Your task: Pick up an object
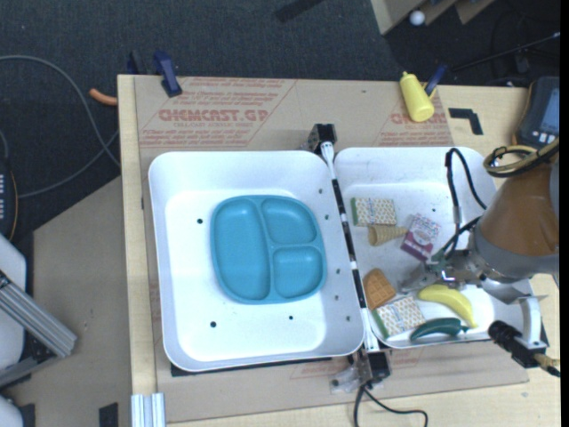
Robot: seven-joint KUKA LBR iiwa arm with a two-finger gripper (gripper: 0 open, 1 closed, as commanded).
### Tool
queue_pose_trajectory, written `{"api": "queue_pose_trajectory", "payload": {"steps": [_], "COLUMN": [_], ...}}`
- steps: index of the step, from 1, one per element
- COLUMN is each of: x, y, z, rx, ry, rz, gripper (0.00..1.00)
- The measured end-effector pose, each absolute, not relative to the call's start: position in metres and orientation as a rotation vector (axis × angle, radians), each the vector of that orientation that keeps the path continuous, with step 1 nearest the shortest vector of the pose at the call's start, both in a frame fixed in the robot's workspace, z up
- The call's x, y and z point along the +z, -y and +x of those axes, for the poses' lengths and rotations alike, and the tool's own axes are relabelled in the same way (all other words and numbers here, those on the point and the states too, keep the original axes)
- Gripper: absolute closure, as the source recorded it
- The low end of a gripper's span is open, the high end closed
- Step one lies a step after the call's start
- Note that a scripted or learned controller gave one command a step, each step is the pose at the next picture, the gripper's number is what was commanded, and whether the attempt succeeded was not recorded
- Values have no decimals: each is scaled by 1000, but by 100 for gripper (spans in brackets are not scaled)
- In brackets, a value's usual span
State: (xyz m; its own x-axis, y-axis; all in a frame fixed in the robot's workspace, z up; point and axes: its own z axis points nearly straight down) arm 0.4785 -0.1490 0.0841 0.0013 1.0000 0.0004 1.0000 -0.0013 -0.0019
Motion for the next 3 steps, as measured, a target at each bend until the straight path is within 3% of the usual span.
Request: {"api": "queue_pose_trajectory", "payload": {"steps": [1, 2, 3], "x": [94, 94, 84], "y": [149, 149, 132], "z": [479, 479, 517], "rx": [-1, -1, -1], "ry": [2219, 2219, 2224], "rz": [-2224, -2223, -2221], "gripper": [100, 0, 0]}}
